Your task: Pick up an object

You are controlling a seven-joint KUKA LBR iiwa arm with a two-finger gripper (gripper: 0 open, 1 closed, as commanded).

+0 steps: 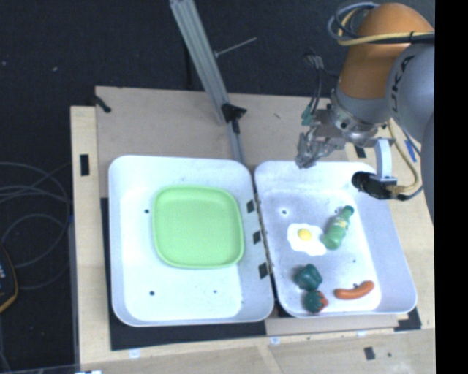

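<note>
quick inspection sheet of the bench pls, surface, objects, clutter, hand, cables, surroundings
surface: two white bins side by side, left bin, right bin.
job's things: right bin holds fried egg, green bottle, green pepper, sausage, small red-green item.
clutter: green plate in left bin.
hand: hand over right bin's far edge, holding nothing visible.
cables: loops at the arm's top; wires on floor, left.
surroundings: grey pole, dark floor.

Tan bench (161,124), dark floor (44,58), cables (29,197), slanted metal pole (205,58)
</note>
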